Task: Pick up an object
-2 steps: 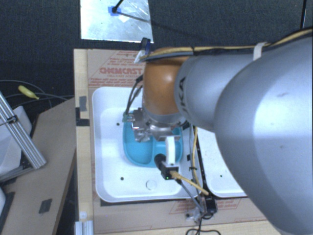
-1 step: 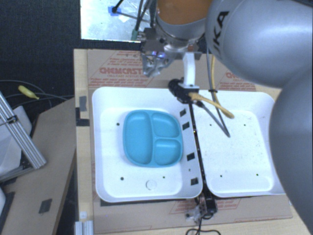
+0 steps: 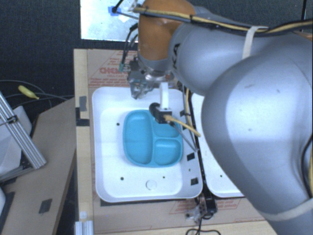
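A blue divided plate [image 3: 146, 141] lies flat in the middle of the left bin [image 3: 110, 151], its long axis slanting from far-left to near-right, with the two small compartments at the near-right end. The gripper [image 3: 138, 91] hangs just past the plate's far edge, gripping nothing I can see; open or closed, I can't tell. The grey arm [image 3: 234, 82] looms over the plate's right side, covering most of the right bin [image 3: 217, 187].

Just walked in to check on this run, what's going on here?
A grey robot arm reaches in from the right, and its gripper hangs over the back of the white bin on the view's left. A blue divided plate lies flat in that bin, just in front of the gripper, so it is not picked up yet.
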Controlling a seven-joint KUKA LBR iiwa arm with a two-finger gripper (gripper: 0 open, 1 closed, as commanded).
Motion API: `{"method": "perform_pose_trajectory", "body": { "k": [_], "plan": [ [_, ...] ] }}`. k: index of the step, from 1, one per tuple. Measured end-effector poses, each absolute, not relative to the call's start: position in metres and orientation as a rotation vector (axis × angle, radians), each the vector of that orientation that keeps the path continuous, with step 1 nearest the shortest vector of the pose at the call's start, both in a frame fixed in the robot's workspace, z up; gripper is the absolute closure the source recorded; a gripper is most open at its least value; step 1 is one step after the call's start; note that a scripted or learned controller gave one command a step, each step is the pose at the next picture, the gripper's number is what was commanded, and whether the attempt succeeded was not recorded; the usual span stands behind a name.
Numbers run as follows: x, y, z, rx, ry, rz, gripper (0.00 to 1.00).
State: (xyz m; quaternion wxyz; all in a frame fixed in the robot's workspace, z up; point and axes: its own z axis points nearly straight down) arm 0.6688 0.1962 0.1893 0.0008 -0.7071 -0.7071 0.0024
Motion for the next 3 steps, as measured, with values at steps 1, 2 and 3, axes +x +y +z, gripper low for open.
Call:
{"method": "perform_pose_trajectory", "body": {
  "k": [1,2,3],
  "plan": [
    [0.667,0.203,0.116,-2.216,-2.224,0.004,1.0],
    [0.614,0.21,0.222,-2.217,-2.229,-0.015,1.0],
    [0.515,0.168,0.235,-2.221,-2.216,0.007,1.0]
  ]
}}
